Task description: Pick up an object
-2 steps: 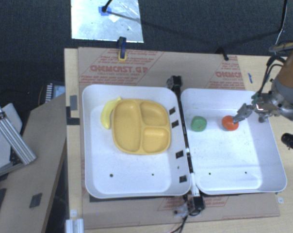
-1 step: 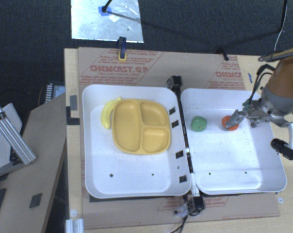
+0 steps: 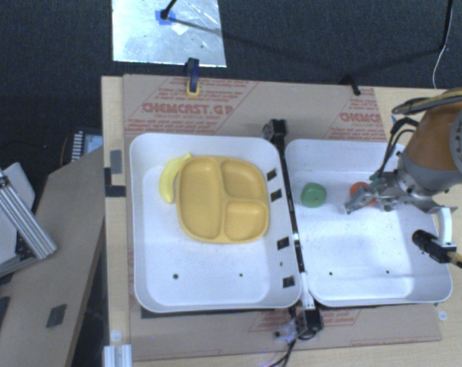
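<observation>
Yellow moulded plastic divided tray (image 3: 219, 199) and a yellow banana (image 3: 168, 178) lie in the left white bin (image 3: 151, 281). In the right bin (image 3: 369, 277), a small green ball (image 3: 313, 195), probably light and slippery, wants gripping across its middle. The gripper (image 3: 361, 201) hovers just beside it; jaw state unclear

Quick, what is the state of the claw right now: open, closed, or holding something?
Claw: low in the right bin, next to a small orange-red object and near the green ball; open or closed cannot be told.
</observation>
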